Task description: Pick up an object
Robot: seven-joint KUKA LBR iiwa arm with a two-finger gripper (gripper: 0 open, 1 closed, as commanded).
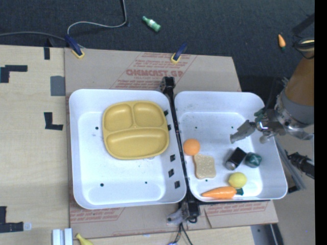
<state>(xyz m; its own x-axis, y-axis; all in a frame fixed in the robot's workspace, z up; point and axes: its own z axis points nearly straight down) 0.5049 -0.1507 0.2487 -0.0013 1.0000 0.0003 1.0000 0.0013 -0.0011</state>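
you have the gripper (254, 130) at the right of the frame, over the right bin (214, 102) near its right wall, fingers spread apart and nothing between them; one finger reaches left toward the bin's middle, the other sits close by the wrist.

nearest candidate: the black cylinder (235, 158), lying just below and slightly left of the gripper, with its long axis running from lower left to upper right. a dark green object (253, 160) lies just beside it on the right (too small to name). the yellow lemon (237, 179) and the toy carrot (219, 192) lie further down, the carrot with its long axis roughly along the bin's lower wall. the orange ball (191, 147) and the tan bread slice (205, 166) sit further left, toward the divider.

judgement: a short drop toward the lower frame would meet the cylinder; you would want the fingers set across its long axis.

left bin (87, 188) holds a yellow divided plate (136, 128).

writing: red print on the cardboard (214, 65) above the bins reads roughly "chemcast" (the rest is not legible).
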